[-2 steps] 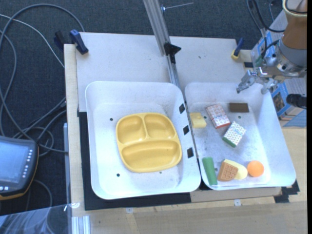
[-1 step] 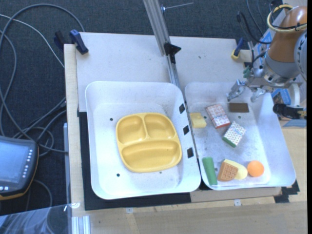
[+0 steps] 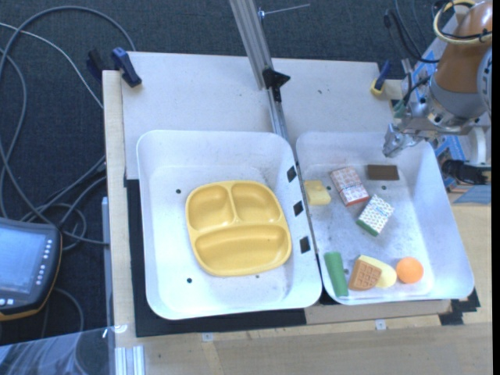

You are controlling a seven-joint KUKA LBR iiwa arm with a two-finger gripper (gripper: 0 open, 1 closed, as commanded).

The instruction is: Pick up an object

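The gripper [image 3: 393, 144] hangs over the far rim of the right bin [image 3: 441, 209], near that bin's far right corner, at the end of the grey arm [image 3: 461, 61] with its orange band; its fingers look close together with nothing between them, though they are small and partly blurred against the bin wall. No single object is marked out for picking, so each candidate is given by its place from the gripper. Closest, just below and slightly left of it, lies a flat dark brown rectangular block [image 3: 383, 173] on the bin floor. Further left and below sits a small box [image 3: 348, 186] with a red and white pattern, tilted; any print on it is too small to read. Below the gripper, a little further down the bin, is a green and white checked box [image 3: 375, 214], also tilted, its markings unreadable. Well to the left, against the bin's left wall, rests a pale yellow lump [image 3: 316, 192]. Along the near edge, far from the gripper, lie a green cylinder [image 3: 335, 273], a waffle-patterned orange piece [image 3: 364, 275] resting on a yellow shape [image 3: 384, 272], and an orange ball [image 3: 409, 270] just beside them. The left bin [image 3: 156, 209], well apart from the gripper, bears a yellow divided plate [image 3: 237, 227] with three compartments.
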